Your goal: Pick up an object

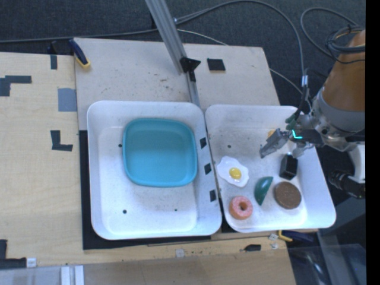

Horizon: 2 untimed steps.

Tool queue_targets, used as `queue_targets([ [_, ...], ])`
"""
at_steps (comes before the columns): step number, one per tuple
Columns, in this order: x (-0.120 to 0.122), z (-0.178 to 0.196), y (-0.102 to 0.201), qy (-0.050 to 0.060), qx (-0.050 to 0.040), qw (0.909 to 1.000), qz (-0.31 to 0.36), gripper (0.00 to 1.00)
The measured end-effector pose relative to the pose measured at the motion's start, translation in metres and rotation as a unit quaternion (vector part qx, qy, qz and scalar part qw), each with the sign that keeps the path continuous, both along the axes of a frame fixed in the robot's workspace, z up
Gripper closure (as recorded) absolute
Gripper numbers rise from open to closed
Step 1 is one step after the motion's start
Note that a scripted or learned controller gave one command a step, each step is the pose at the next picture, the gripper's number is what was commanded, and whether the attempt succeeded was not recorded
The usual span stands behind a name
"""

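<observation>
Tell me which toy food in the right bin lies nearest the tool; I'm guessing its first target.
The brown round cookie: it lies just below the tool, while the green piece, fried egg and pink donut sit farther left.

A blue plate point(160, 152) lies in the left white bin point(98, 177). A yellow clamp point(79, 53) sits far left.

Both white bins, the left bin point(101, 159) and the right bin point(237, 120), look like smooth, slightly glossy plastic, flecked with dark specks. The turquoise plate point(159, 152) has a smooth satin plastic sheen. The bench point(35, 159) shows pale matt wood, scuffed, with dark tape patches. The slanting bar point(163, 22) looks like brushed metal. The gripper point(284, 149) appears to be dull grey metal and black plastic.
</observation>
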<state>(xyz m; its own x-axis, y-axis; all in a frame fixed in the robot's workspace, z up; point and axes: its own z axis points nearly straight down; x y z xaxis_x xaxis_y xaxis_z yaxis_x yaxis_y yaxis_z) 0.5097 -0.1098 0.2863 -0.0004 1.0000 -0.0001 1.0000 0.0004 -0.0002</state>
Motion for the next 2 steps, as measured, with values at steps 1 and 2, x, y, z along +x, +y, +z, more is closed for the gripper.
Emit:
queue_targets([
  [1,0.0,0.0,0.0,0.0,0.0,1.0,0.0,0.0],
  [2,-0.007,-0.057,-0.007,0.003,0.0003,1.0,0.0,0.0],
])
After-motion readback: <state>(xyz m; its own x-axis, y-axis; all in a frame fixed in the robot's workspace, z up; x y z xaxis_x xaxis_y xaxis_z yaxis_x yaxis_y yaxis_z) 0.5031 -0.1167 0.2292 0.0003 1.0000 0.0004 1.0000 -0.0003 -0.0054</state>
